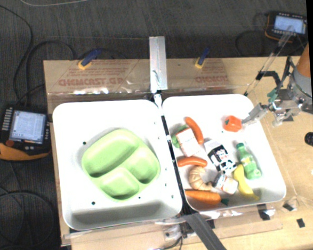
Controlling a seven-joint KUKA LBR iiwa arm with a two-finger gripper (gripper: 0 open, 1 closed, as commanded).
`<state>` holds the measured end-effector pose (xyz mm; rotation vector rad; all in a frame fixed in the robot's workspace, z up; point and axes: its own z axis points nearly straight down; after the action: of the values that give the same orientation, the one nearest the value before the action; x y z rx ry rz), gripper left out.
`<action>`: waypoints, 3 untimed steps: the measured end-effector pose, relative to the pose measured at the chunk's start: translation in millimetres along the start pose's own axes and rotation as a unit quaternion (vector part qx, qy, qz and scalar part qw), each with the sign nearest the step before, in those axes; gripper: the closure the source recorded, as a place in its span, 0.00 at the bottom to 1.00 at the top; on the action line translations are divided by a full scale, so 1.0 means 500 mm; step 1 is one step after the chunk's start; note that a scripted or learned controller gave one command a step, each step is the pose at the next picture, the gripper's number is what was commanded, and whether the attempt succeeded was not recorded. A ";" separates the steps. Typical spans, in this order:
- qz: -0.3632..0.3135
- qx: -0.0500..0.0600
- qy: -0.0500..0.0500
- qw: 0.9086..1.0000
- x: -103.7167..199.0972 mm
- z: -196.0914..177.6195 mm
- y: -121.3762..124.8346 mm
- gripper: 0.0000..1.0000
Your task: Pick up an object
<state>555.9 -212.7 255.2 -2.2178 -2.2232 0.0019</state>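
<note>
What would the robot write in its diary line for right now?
gripper: at right bin | beside orange tomato | no grasp seen | green tray: left bin

**Toy food in the right bin**

Orange tomato [232,123] lies alone toward the far right. Green bottle [247,160] lies on its side near the right wall, a banana [243,181] just beside its near end. Carrot [203,196] lies along the near wall. Two sausages: one [194,129] slanted at the far left, one [191,161] at mid-left. Croissant [198,177] sits above the carrot.
</note>
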 end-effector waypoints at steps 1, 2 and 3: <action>-0.031 0.001 0.000 1.000 0.093 0.197 0.021 0.00; -0.036 -0.005 -0.002 0.999 0.147 0.332 -0.021 0.00; -0.037 -0.005 -0.001 0.999 0.150 0.314 -0.020 1.00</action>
<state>545.3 -137.9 98.0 -2.1402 -2.3101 -0.0086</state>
